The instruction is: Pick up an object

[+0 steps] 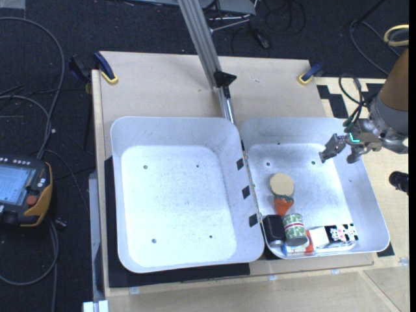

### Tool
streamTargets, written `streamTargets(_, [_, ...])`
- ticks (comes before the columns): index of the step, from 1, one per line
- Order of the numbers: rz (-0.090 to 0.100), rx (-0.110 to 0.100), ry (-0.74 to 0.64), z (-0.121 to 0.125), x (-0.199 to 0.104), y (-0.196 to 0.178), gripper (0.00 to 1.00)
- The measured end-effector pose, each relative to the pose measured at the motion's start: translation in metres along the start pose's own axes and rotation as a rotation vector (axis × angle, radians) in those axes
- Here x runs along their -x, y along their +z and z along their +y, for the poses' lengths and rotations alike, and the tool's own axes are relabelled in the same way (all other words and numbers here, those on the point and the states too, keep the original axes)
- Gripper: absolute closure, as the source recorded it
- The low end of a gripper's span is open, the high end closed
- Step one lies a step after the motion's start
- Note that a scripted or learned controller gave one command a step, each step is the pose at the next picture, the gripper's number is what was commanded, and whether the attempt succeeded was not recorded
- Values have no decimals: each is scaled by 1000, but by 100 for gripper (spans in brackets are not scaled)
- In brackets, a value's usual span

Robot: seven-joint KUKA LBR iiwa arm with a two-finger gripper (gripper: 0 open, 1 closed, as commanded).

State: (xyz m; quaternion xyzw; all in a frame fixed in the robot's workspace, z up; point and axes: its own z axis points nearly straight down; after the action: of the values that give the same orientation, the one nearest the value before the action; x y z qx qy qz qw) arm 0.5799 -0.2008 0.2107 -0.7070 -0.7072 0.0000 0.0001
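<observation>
The right bin (pixel 364 194) holds a cluster of objects near its front edge. A tan round disc (pixel 282 184) lies in the middle, with a small red object (pixel 284 205) just in front of it. A green can (pixel 294 228) lies beside a black block (pixel 273 227). A white box with a black and pink print (pixel 338 234) rests at the front right. My gripper (pixel 341 151) hovers over the bin's back right part, open, with nothing between its fingers, well apart from the disc.
The left bin (pixel 123 174) sits beside the right one. A metal pole (pixel 201 31) slants in from the top to the gap between the bins. Yellow and blue clamps (pixel 106 73) (pixel 308 75) grip the bench's back corners. A pendant (pixel 19 190) lies on the floor at the left.
</observation>
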Motion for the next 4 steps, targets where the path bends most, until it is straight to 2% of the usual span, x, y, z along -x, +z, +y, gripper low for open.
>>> streamTargets(1, [0, 0, 0, 0, 0, 0, 0])
streamTargets(2, [1, -4, 0, 1, 7, 46, 0])
streamTargets(4, [-1, 2, 0, 3, 4, 121, 0])
